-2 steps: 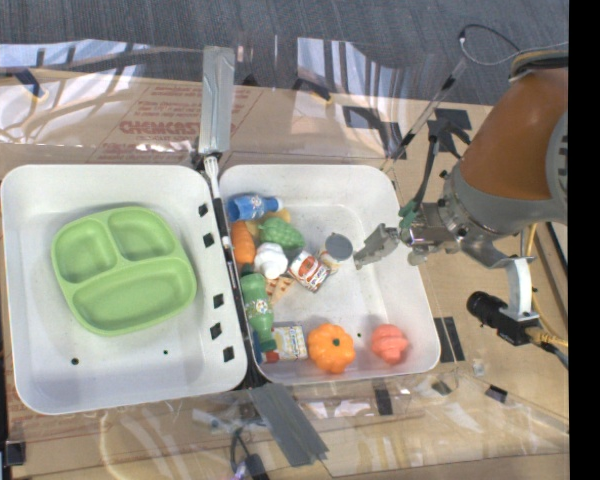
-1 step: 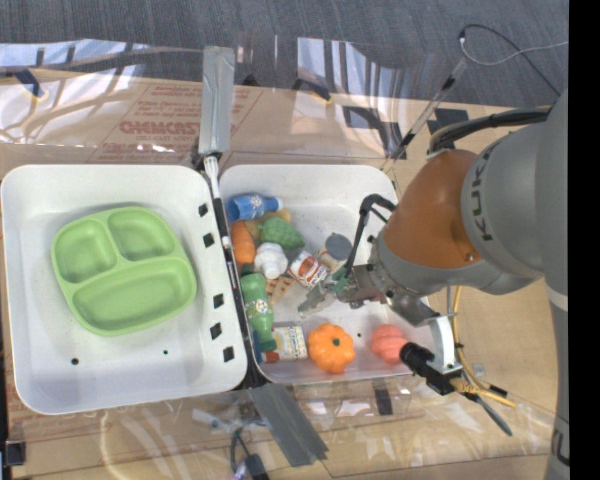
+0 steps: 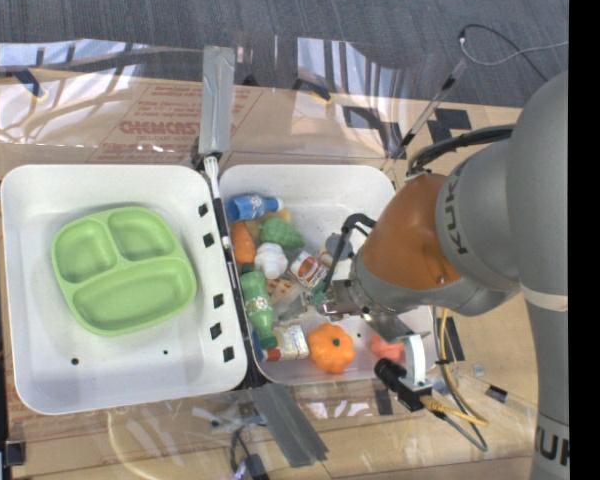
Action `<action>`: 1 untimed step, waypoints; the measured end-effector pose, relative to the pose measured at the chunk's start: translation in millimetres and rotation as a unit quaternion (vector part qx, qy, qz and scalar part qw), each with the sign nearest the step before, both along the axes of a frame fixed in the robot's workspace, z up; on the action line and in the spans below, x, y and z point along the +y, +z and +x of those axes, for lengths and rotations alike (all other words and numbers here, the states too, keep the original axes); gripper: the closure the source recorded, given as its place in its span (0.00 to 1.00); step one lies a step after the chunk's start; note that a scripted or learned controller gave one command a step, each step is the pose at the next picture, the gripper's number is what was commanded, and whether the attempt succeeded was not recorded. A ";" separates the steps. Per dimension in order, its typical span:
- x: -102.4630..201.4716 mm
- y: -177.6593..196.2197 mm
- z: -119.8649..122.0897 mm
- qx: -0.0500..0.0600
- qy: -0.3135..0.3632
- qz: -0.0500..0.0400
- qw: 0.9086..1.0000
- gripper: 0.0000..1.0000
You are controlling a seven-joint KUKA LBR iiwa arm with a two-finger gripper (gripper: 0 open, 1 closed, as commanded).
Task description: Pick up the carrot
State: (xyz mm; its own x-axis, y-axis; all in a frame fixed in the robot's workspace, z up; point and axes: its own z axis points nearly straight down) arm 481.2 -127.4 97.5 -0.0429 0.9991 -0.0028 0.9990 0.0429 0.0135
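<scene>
The carrot (image 3: 242, 243), a short orange piece, lies by the left wall of the right bin (image 3: 380, 183), between a blue bottle (image 3: 251, 207) and a green bottle (image 3: 255, 301). My gripper (image 3: 325, 290) reaches down into the middle of that bin's pile, to the right of the carrot and apart from it, over a small red-and-white packet (image 3: 306, 267). The grey and orange wrist (image 3: 410, 253) covers most of the gripper.
Around the carrot lie a green leafy toy (image 3: 280, 233), a white item (image 3: 271, 260), an orange pumpkin (image 3: 331, 349) and a pink piece (image 3: 385, 347). The left bin (image 3: 30, 368) holds a green divided plate (image 3: 125, 268). A hinged divider (image 3: 220, 258) separates the bins.
</scene>
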 end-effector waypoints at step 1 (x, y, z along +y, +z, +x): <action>0.8 8.9 0.1 0.001 0.004 0.000 1.000 1.00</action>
